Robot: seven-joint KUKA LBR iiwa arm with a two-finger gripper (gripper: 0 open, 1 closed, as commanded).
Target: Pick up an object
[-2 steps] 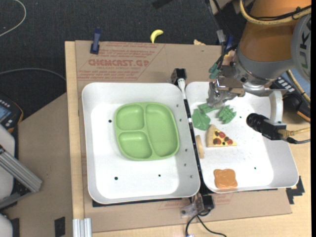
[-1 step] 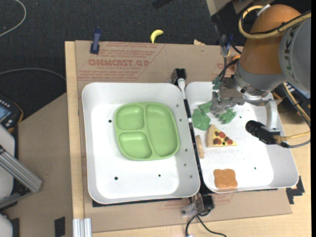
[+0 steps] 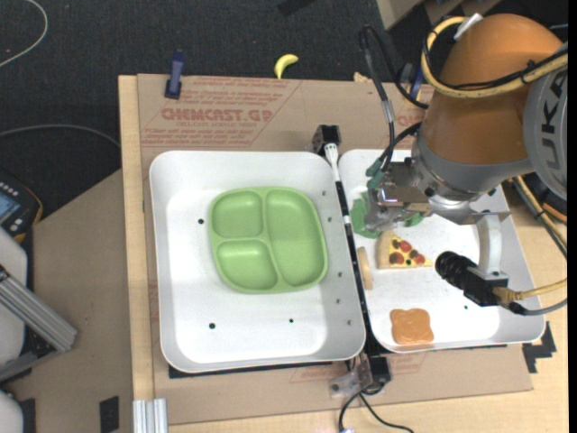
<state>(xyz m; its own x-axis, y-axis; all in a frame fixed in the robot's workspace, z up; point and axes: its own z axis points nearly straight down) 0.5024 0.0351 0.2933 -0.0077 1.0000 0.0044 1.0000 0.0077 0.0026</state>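
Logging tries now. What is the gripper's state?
Gripper: cannot be told; it is low in the right bin, over a green object.

Around the green tray (image 3: 269, 239), the left bin's (image 3: 180, 323) floor lies open on every side. Right of the tray, past the bins' shared rim, the arm (image 3: 478, 106) overhangs the right bin; pizza slice (image 3: 403, 253) and cookie (image 3: 412, 326) lie uncovered nearer the camera.
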